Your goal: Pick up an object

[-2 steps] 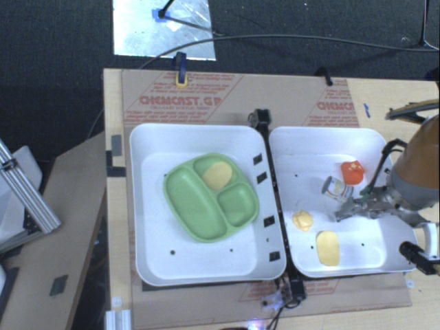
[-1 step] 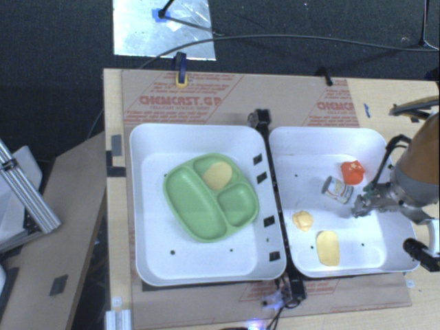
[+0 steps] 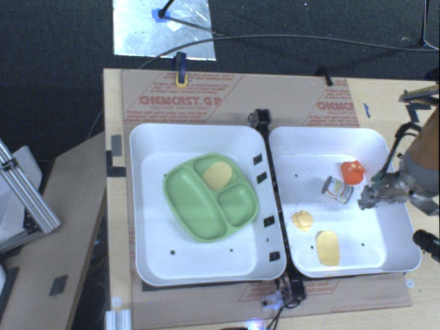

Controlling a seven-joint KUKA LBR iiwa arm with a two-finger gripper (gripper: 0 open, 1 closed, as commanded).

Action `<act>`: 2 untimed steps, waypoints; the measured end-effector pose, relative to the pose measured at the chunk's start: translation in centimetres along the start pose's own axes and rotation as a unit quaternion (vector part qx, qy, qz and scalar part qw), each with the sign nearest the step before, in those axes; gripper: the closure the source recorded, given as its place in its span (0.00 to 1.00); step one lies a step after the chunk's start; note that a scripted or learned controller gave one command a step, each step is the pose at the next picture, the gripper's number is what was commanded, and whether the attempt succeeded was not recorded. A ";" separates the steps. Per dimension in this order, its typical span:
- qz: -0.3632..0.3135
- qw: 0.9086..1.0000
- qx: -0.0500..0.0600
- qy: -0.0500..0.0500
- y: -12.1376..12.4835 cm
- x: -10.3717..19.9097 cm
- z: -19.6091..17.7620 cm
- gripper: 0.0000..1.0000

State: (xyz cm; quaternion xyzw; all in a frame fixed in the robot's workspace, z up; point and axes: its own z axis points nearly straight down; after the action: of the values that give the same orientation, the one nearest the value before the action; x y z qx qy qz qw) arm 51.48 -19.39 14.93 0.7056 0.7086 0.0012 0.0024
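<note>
The orange object [image 3: 352, 172] lies in the right bin [image 3: 330, 139] on the cardboard-covered desk [image 3: 234, 95], dark carpet [image 3: 55, 40] around; tool [image 3: 368, 198] near it, grip unclear

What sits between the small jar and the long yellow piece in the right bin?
In the camera view, a small yellow lump lies between the jar and the long yellow piece, slightly left.

Red "CHEMCAST GP" print on brown board [image 3: 206, 98] behind bins, repeated partly at right
</note>
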 end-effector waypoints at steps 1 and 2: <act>0.000 1.000 0.000 0.000 0.1 -0.1 -6.4 1.00; -0.001 1.000 0.000 0.000 0.3 -0.1 -9.4 1.00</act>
State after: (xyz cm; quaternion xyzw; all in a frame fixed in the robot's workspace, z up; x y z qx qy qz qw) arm 51.73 -19.49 24.34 0.7052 0.7090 0.0009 0.0025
